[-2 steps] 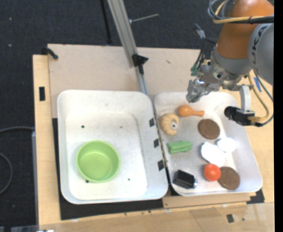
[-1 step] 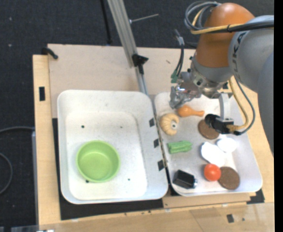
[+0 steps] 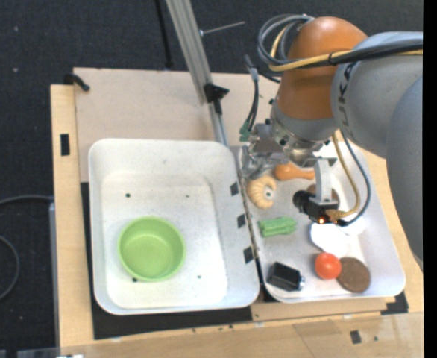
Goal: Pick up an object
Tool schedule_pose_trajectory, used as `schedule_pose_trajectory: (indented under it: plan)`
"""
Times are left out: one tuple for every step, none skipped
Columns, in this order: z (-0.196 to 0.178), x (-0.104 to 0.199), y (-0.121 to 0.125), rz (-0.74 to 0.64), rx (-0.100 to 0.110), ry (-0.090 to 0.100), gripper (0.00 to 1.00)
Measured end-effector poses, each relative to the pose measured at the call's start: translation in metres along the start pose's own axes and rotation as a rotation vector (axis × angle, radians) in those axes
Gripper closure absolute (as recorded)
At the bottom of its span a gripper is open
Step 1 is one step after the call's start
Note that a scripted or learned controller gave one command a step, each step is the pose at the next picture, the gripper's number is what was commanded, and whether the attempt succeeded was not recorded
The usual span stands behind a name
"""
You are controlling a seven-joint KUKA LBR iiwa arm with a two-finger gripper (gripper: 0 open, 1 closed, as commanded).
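Observation:
My gripper (image 3: 262,157) hangs over the far left part of the right bin (image 3: 388,253), under the orange-banded wrist. Just below it lies a beige ridged pastry-like piece (image 3: 262,191), and an orange piece (image 3: 293,173) lies beside it to the right, partly under the wrist. Nearer the front lie a green block (image 3: 277,227), a black block (image 3: 284,277), a red-orange ball (image 3: 327,265), a brown disc (image 3: 354,275) and a white flat piece (image 3: 335,238). Nothing visible sits in the gripper.
The left bin (image 3: 107,162) holds a green bowl (image 3: 151,248) at its front left. A slanted metal rail (image 3: 192,47) rises behind the bins. A small black part with an orange spot (image 3: 313,204) and cables hang near the wrist.

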State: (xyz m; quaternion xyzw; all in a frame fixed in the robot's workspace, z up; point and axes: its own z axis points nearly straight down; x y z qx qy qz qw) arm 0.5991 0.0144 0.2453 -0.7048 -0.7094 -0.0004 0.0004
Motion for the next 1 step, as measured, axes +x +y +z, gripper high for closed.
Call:
schedule_pose_trajectory:
  plan:
    - [0.0124,0.051,-0.012,0.0,0.001,0.0,1.0]
